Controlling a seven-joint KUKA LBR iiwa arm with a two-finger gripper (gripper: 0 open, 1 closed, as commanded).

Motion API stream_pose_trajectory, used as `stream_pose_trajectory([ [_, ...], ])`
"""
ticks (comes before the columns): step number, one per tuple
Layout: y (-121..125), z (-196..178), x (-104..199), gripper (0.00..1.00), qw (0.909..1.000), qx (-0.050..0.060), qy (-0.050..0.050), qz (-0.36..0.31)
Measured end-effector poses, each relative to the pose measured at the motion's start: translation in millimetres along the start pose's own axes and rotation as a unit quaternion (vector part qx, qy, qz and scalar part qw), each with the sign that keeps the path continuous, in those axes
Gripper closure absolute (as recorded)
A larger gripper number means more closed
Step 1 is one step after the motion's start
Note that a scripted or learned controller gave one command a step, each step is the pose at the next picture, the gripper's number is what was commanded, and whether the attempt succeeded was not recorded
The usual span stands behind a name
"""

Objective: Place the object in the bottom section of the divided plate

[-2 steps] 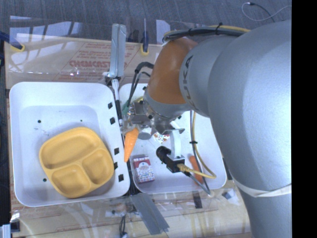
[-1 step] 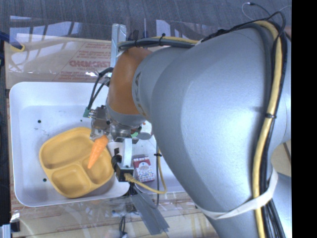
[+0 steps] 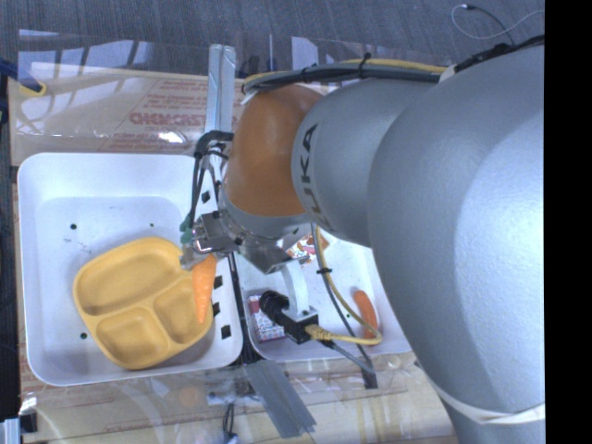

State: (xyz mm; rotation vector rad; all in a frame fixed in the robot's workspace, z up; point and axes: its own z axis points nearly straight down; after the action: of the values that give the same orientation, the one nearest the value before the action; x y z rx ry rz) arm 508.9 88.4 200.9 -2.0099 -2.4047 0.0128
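- My jaws point(image 3: 199, 244) hang over the right edge of the yellow divided plate point(image 3: 139, 302); I cannot tell how far apart they stand, as the wrist and cables crowd them.
- Just below my jaws lies a carrot point(image 3: 203, 290), orange and upright in the picture, its top end touching or right under them. I cannot tell whether I have hold of it.
- The carrot rests along the plate's right rim, over the right-hand section.
- The plate spreads out to the left of and below my jaws, with three sections, lying in the left white bin point(image 3: 55, 211).
- To the right of my jaws, past the wall between the bins, the right white bin point(image 3: 393, 336) holds a second orange piece point(image 3: 366, 309) and a small printed packet point(image 3: 265, 322), with my black cable fitting over it.
- Above and behind my jaws rises my orange band point(image 3: 268, 160), then the grey arm.
- The tabletop point(image 3: 139, 109) beyond the bins is covered with clear sheeting.
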Motion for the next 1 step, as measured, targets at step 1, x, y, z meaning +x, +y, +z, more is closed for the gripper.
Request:
stream_pose_trajectory([
  [1, -16.7, 12.2, 53.9, 1.00, 0.9849, -0.001, -0.001, -0.173],
])
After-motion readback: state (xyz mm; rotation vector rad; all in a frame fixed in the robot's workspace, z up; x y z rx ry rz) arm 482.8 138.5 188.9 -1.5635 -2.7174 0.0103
